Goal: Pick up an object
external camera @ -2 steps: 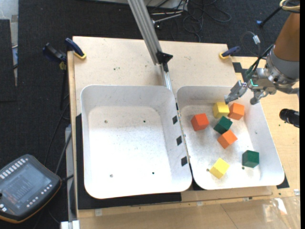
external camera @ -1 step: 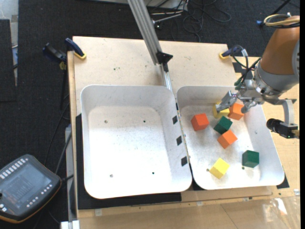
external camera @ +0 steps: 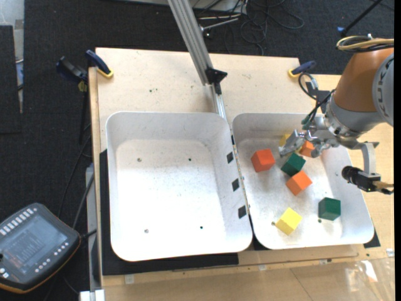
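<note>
A green block (external camera: 292, 164) lies in the right bin (external camera: 351, 231), just below the gripper (external camera: 299, 144); whether the gripper grips anything, I cannot tell. Left of that green block sits a red-orange block (external camera: 263, 160); an orange block (external camera: 299, 182) touches its lower side. Farther down lie a yellow block (external camera: 289, 221) and a dark green block (external camera: 329, 209).

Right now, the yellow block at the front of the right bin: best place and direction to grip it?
Take the yellow block from straight above, across two opposite flat sides. It lies apart from the other blocks, rotated relative to the right bin edges, so the hand would probably need turning to match. Its faces look flat and parallel.
</note>
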